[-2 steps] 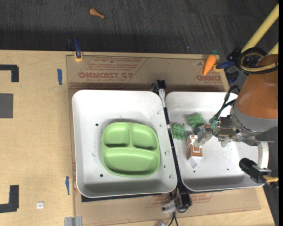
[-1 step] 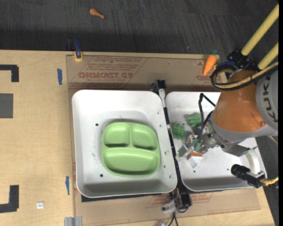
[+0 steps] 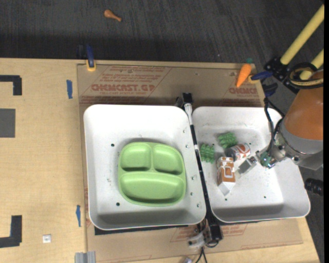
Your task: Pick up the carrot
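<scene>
A small orange carrot (image 3: pixel 243 75) with a green top lies on the cardboard behind the right bin (image 3: pixel 288 198), outside its back rim. My gripper (image 3: pixel 252 162) is low inside the right bin, near its middle, well in front of the carrot. It sits beside a white and orange toy (image 3: pixel 239 152) and a brown and orange packet (image 3: pixel 226 171). The arm's orange band (image 3: pixel 307 115) hangs over the bin's right side.
Two green toy pieces (image 3: pixel 226 138) (image 3: pixel 207 152) lie in the right bin's left half. The left bin (image 3: pixel 103 128) holds a green divided plate (image 3: pixel 152 172). Another small orange piece (image 3: pixel 112 15) lies on the dark floor beyond the bench. A yellow pole (image 3: pixel 304 33) slants at the upper right.
</scene>
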